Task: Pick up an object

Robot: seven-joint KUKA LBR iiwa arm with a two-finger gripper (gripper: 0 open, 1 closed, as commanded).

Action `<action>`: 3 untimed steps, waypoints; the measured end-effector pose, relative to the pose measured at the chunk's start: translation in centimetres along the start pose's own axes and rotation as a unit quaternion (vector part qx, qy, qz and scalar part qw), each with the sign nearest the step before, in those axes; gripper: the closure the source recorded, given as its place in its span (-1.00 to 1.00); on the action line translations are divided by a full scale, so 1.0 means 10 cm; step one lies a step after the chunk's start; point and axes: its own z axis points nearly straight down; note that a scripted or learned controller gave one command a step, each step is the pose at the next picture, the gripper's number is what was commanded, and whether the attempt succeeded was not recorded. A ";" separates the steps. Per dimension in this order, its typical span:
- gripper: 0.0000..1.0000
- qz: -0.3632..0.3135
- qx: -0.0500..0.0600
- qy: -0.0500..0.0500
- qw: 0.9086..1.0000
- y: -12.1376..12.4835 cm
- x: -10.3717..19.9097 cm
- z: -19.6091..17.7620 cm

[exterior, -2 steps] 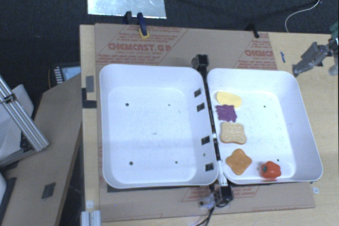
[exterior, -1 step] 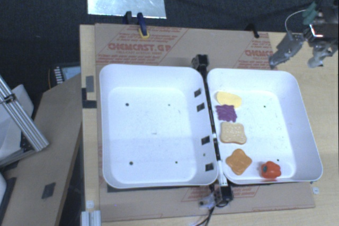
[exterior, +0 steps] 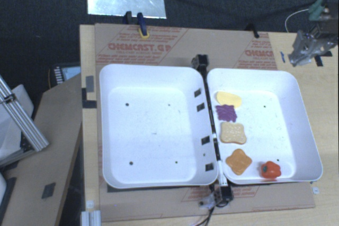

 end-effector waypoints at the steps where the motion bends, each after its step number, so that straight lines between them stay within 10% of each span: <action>1: 1.00 -0.001 0.009 0.000 1.000 -0.02 0.51 1.33; 3: 1.00 0.000 0.001 0.001 1.000 0.00 1.45 0.29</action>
